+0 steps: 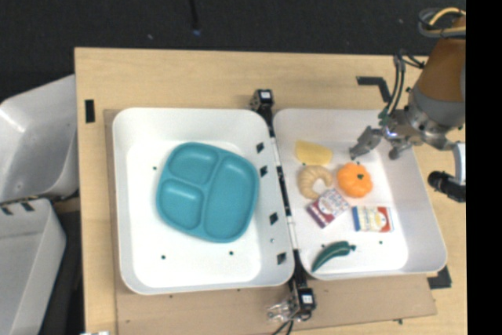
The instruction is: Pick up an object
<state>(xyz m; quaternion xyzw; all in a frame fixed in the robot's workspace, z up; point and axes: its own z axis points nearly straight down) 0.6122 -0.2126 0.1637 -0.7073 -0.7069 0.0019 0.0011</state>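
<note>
The right bin (420, 243) holds the loose objects: an orange pumpkin-like toy (355, 180) near its middle, a yellow wedge (313, 152) and a tan croissant (314, 181) to its left, two small packets (327, 207) (371, 218) below, and a green pepper (332, 253) nearest the front. The gripper (382, 144) hangs just above the orange toy, fingers apparently spread, holding nothing. The left bin (133, 247) contains a teal divided plate (208, 191).

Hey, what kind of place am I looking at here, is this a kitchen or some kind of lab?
Probably a robot lab bench, not a kitchen: a robot arm reaches over two white bins on a wooden bench, and the food looks like toys, such as the orange pumpkin and green pepper.
</note>
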